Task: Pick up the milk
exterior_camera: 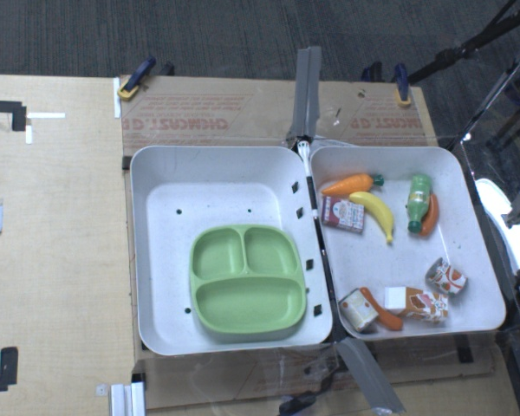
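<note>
here the milk (446,276), a white-and-orange carton, lies tilted in the right bin (470,232).

The milk (344,213), a small dark-red carton with a white label, lay flat in the right bin's upper-left area, touching the banana.

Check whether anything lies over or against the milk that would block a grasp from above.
Nothing lies on top of the pale carton I take for the milk, in the right bin's near-left corner. An orange piece rests against its right side, a white block sits beyond, and the bin wall crowds its left.
</note>
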Robot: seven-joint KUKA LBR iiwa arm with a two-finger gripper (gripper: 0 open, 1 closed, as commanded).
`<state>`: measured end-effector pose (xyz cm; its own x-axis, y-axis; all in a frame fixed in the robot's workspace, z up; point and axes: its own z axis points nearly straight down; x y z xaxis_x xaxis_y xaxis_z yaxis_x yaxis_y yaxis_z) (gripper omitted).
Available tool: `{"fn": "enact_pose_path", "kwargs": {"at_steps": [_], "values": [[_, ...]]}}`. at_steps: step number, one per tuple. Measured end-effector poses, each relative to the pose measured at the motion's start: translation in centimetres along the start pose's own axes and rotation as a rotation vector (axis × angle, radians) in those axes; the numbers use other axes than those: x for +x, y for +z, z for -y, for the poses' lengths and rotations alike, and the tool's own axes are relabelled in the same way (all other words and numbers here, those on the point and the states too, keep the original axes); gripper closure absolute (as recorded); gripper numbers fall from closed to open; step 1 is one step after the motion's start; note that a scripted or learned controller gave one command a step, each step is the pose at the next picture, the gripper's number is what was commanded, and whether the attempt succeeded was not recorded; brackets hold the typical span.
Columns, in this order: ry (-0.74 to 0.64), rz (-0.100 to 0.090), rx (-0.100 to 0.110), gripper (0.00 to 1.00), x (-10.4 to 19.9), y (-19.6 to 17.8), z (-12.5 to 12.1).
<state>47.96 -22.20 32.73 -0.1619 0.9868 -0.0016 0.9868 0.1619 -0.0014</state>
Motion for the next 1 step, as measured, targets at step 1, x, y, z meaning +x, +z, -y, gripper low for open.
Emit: {"fn": "enact_pose_path", "kwargs": {"at_steps": [1], "values": [[0.278, 0.001, 0.000, 1.00, 1.80, -8.90, -2.45]]}}
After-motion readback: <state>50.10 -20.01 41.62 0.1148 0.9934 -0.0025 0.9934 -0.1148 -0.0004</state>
